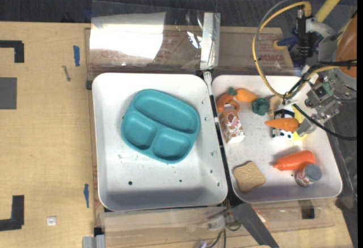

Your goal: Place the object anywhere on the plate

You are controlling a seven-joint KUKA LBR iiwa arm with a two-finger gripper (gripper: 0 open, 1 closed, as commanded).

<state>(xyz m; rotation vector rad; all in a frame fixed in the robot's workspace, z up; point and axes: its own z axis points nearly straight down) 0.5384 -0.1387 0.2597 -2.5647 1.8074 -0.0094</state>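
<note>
No legible text, number or brand is observed. Printed red-brown patterning is seen on the small white carton (pixel 232 125) lying at the left edge of the right white bin (pixel 329 184), but no letters can be resolved there. Faint reddish print is noted on the brown cardboard strip (pixel 130 57) behind the clear plastic sheet beyond the bins; it is too blurred to be read. Black bracket-shaped marks (pixel 13 51) are recorded on the tan worktop (pixel 45 144); these carry no characters.
</note>
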